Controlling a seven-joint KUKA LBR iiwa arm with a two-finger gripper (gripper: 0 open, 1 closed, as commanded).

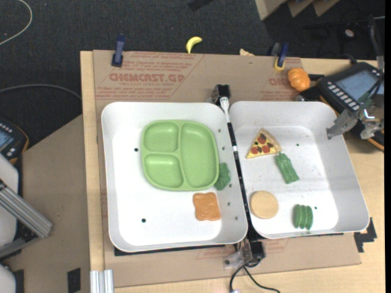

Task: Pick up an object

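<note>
Gripper [343, 124] hovers at the right bin's [342, 182] far right rim, nothing visibly in it. Pizza slice [263, 144] lies closest, left of it; green pickle [286, 168] and round cookie [264, 204] sit nearer, spaced for easy picking.

**Around the bins**

You see a brown cardboard sheet [153, 72] printed with red lettering lying under both bins on the surface. Blue clamps [118, 50] pin its far edge. A yellow banana [193, 43] and an orange fruit [299, 79] lie near that edge, outside the bins.
</note>
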